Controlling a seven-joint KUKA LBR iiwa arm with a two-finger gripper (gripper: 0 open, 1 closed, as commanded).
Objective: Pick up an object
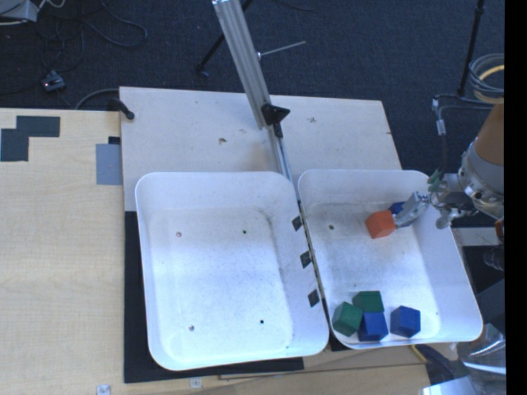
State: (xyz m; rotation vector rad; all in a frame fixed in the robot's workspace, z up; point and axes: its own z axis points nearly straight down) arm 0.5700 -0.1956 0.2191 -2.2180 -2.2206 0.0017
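Observation:
An orange block [380,224] lies in the right bin [445,262], in its upper half. My gripper [414,208] reaches in over the bin's right rim and sits just right of the orange block, close to it or touching it. A small blue piece [398,210] shows between the gripper's tip and the orange block. At the bin's near end, two green blocks [350,317] [368,301] and two blue blocks [374,326] [405,320] sit in a tight cluster.
The left bin [165,220] adjoins the right one along a shared rim with black clips [305,258]. A slanted aluminium bar [247,64] rises behind the bins. The wooden bench top [58,245] extends to the left.

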